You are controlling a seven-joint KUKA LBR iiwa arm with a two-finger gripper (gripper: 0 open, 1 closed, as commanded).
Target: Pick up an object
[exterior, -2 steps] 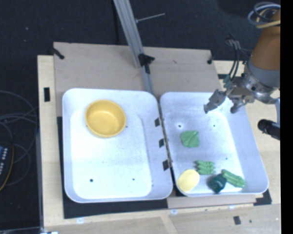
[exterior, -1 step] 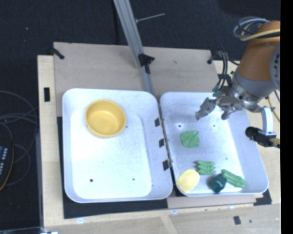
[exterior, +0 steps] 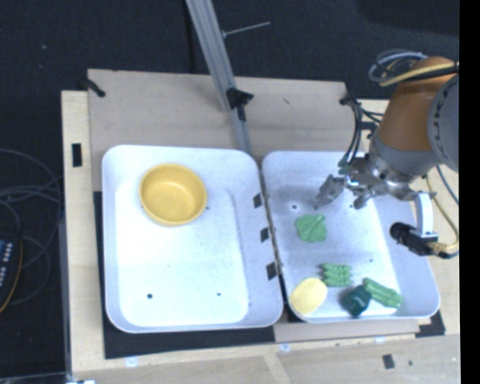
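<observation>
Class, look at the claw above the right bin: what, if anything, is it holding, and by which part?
Nothing is held. The claw hangs open above the right bin, with bare bin floor between its fingers; the green leaf-shaped piece lies apart, below it.

Glossy plastic yellow bowl (exterior: 173,194), matt white bins (exterior: 184,310), bare-wood bench (exterior: 160,102).

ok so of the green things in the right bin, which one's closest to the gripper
The flat, leaf-shaped light green piece, lying alone mid-bin just below the gripper. The small ridged green piece, dark teal piece and long green piece cluster farther off, by the bin's near edge.
</observation>
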